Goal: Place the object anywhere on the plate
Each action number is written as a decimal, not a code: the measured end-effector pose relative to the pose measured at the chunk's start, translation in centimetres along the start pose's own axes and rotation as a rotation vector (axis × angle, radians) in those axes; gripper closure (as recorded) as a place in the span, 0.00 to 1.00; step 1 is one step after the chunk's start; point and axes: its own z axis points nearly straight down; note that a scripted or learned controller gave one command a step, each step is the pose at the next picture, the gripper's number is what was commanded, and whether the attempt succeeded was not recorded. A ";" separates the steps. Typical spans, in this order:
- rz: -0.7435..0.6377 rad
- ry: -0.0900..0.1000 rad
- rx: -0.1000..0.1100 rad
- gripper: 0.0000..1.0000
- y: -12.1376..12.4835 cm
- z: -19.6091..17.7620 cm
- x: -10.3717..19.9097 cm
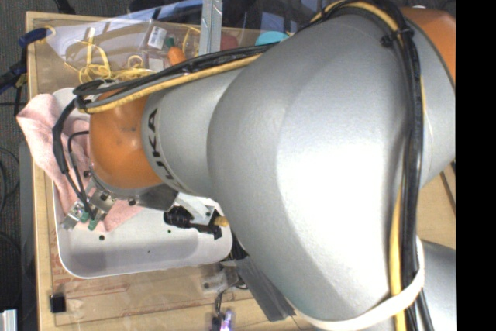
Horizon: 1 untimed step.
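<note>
One grey arm with an orange wrist band [310, 143] covers most of the bench, reaching from the right over the near white shallow bin [132, 256]. A crumpled pink cloth [39, 132] drapes the bin's left rim beside the wrist. The far bin [58, 39] holds yellow cord [97, 62] and small items. The risk, as a judgement: the cloth could snag the tool and drag along. The gripper [85, 213] sits low at the cloth's edge; its opening cannot be told, nor which thing is the task's object; no plate is distinguishable.

Slanted overhead view, arm [310, 151] close.
</note>
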 end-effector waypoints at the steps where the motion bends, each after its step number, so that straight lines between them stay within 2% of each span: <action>1: 0.329 0.025 0.022 0.00 -4.6 -5.6 -7.0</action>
